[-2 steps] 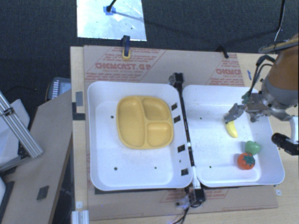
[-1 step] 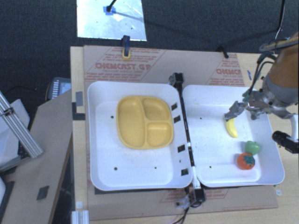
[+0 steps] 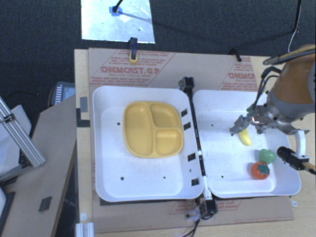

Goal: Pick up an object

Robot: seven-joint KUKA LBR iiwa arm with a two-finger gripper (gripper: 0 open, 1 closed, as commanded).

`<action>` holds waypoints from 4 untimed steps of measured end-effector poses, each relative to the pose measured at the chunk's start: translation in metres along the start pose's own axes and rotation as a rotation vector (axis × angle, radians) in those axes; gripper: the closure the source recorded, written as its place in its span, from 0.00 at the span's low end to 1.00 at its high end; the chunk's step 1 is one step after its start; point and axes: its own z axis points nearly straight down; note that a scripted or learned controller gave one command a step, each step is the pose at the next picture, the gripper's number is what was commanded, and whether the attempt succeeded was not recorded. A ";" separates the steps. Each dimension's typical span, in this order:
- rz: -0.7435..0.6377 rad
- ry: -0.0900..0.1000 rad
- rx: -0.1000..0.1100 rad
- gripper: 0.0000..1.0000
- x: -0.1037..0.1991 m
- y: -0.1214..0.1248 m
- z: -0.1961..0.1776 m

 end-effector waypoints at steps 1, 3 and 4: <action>0.001 0.001 0.002 0.00 0.002 -0.004 0.062; 0.001 -0.001 -0.004 1.00 0.002 -0.003 0.079; 0.003 -0.002 -0.007 1.00 -0.005 -0.006 0.032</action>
